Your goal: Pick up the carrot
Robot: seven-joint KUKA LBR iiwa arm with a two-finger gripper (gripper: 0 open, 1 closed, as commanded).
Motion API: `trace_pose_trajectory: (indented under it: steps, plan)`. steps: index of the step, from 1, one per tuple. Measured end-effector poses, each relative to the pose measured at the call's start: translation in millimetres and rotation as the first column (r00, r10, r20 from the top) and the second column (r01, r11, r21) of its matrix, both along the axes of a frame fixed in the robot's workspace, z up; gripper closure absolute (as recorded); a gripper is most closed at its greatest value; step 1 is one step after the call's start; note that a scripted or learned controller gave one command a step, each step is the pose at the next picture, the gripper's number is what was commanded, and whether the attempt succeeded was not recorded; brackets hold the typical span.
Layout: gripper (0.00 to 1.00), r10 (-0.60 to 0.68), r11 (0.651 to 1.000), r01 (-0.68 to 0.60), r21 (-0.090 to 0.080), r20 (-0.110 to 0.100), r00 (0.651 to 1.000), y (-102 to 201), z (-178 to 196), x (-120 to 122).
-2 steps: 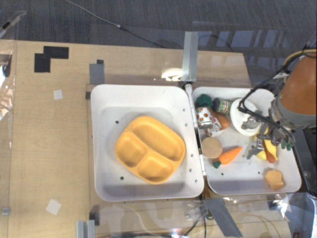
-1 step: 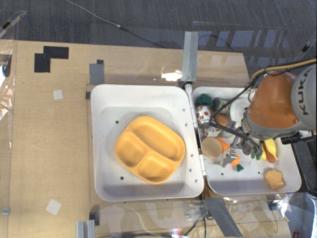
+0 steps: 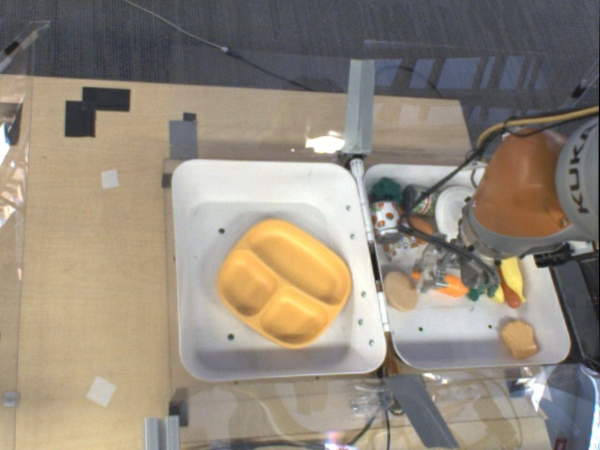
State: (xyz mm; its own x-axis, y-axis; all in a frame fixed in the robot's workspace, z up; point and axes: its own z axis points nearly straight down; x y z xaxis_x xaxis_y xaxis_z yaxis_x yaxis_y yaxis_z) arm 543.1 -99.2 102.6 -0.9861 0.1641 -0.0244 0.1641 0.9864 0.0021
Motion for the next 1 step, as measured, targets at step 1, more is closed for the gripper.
trace_pose_trajectory:
  steps: [1]
  plan:
    - [1.0,-0.072,0.997,0.072,0.005,-0.006,0.997,56.0,87.6,4.3]
